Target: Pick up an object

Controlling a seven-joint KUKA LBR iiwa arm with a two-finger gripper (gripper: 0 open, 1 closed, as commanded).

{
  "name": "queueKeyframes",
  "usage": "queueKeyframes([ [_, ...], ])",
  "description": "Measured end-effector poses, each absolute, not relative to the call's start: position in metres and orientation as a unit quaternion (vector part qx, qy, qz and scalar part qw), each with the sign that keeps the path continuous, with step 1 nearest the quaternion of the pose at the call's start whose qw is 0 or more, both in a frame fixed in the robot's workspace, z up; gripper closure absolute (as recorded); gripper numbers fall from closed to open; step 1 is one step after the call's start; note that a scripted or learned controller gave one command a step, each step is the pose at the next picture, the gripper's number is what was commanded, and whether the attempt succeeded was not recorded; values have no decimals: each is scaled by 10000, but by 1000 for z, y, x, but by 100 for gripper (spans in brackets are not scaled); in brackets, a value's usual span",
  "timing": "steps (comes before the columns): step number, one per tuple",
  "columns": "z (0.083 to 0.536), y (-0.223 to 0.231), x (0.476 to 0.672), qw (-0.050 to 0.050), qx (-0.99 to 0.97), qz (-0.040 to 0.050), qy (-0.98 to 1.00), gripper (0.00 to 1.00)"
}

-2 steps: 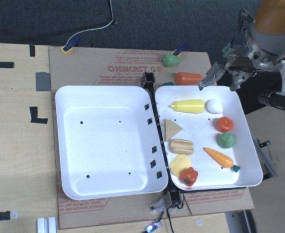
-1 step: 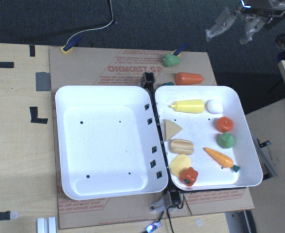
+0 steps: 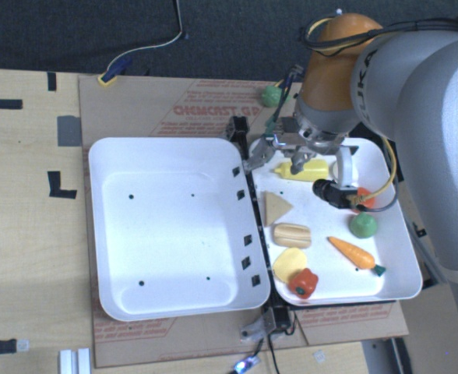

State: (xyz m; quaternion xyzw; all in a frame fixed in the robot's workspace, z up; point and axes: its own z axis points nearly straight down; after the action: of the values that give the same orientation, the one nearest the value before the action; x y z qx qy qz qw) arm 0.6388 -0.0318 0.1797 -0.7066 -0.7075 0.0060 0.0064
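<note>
- Gripper hangs low over the right bin, at its far left corner, right by the yellow piece.
- Fingers: honestly can't tell if they're spread or pinched, nothing visibly held.
- Best bet, probably: centre over that yellow piece, stay off the bin wall, close only once it's straddled.
- Bread roll and carrot lie nearer the front, well spaced.

The left bin lay open, its whole floor free to enter from above. Right of it, across the clipped divider, the right bin was crowded: wedge, roll, yellow piece and red pepper lined up just beside the divider, carrot and green ball farther right. The arm covered its far end.
</note>
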Motion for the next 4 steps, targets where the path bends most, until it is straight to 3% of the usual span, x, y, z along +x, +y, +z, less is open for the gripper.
queueKeyframes([
  [1, 339, 42, 671, -49, -7035, -69, -7106, 0],
  [2, 546, 49, 668, -65, -7058, -71, -7083, 0],
  [3, 438, 45, 665, 31, -7072, 47, -7070, 0],
  [4, 530, 87, 668, -27, -7052, -37, -7090, 0],
])
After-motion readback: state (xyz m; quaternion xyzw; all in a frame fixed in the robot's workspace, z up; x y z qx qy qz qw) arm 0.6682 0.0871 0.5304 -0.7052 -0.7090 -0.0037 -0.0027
